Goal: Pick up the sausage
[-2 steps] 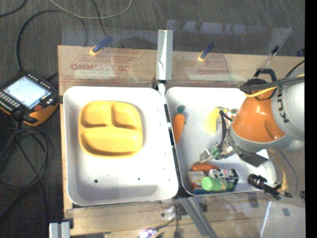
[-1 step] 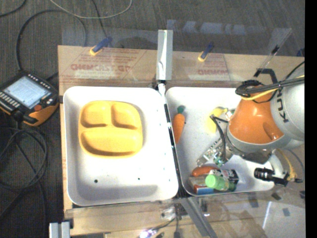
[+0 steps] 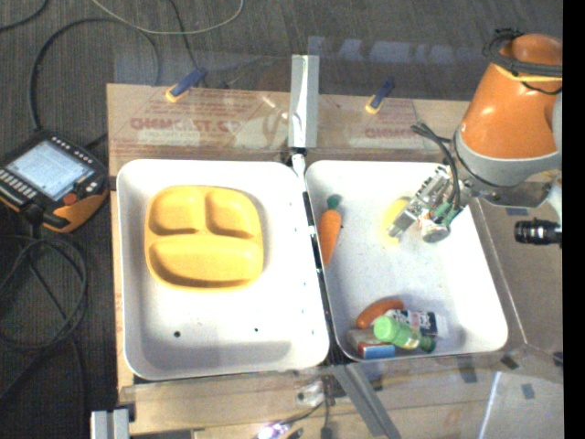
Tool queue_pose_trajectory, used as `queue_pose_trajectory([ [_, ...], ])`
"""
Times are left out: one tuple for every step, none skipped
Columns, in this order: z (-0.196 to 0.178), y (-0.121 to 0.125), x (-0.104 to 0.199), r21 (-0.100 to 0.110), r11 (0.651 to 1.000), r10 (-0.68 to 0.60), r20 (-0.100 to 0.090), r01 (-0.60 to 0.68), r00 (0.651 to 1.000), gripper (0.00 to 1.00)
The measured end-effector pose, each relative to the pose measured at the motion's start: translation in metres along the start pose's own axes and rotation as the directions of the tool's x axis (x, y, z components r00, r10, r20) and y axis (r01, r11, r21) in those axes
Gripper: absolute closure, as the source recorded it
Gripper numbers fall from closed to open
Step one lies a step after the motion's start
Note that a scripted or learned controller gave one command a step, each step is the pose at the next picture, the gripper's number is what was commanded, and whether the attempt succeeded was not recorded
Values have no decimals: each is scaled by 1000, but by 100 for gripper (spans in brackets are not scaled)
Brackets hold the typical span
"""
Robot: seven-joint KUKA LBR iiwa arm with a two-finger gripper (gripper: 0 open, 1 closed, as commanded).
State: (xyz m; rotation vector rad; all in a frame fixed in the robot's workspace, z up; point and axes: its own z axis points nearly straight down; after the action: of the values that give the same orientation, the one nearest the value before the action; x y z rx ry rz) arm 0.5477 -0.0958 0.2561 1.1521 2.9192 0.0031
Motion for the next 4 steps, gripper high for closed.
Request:
queue_pose_trajectory([
  [155,-25,23,3,997,82,-1,-82,997,100],
  [162,-42,19,-11,982,-191,17,191,981,100],
  [161,-38,38,2,844,-536,31,537,843,100],
  [152,-36,38,-1,844,-536,34,537,843,100],
])
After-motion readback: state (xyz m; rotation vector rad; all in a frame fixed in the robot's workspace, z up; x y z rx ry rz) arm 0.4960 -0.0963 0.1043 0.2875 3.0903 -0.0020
